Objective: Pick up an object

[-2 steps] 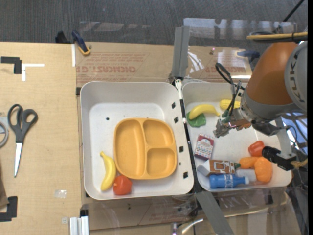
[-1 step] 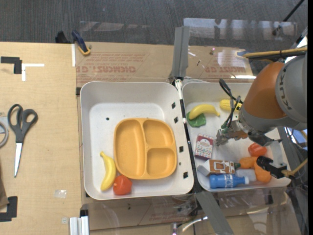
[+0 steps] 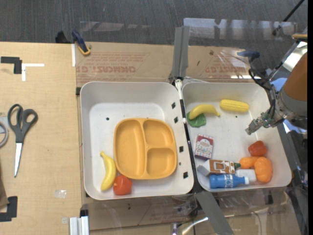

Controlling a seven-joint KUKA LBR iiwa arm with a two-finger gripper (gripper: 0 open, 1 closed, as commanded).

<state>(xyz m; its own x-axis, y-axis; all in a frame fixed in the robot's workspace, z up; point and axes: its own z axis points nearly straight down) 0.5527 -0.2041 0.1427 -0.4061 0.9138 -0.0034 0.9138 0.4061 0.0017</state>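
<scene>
Your gripper is hovering just above the red pepper, holding nothing; I cannot tell its opening. You're facing a light, slick, rigid-looking toy, so grip its widest middle.

Nearest the gripper, a red pepper lies in the right bin by its right wall, just above an orange pumpkin and carrot.
</scene>
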